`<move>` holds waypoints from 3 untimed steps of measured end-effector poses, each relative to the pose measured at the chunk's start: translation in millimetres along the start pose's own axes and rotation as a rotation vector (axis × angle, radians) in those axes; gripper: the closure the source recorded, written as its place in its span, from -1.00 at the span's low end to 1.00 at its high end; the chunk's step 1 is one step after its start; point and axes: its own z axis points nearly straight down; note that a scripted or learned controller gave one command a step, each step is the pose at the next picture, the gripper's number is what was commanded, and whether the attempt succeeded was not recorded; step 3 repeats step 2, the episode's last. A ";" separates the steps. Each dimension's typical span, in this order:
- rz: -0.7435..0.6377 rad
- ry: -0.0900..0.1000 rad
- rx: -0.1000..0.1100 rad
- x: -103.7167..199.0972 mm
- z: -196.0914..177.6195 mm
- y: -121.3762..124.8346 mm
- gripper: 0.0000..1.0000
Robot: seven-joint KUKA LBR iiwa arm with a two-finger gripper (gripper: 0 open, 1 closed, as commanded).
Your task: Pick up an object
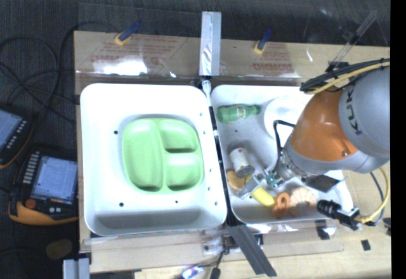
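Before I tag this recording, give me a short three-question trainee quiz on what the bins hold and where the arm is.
1. True or false: the green divided tray lies in the left bin.
2. Multiple choice: the green bottle lies at the right bin's (A) far end, (B) near end, (C) outside on the bench.
3. Fill in: the gripper is low in the ____ bin, close to the yellow object.

Key: 1 true; 2 A; 3 right.

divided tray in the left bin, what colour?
Light green; the divided tray shows clearly in the camera view.
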 end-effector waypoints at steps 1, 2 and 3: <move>0.000 0.003 -0.001 0.3 -7.9 1.4 1.00; 0.311 0.001 0.012 41.7 -92.1 72.8 1.00; 0.311 0.001 0.012 41.7 -92.1 72.8 1.00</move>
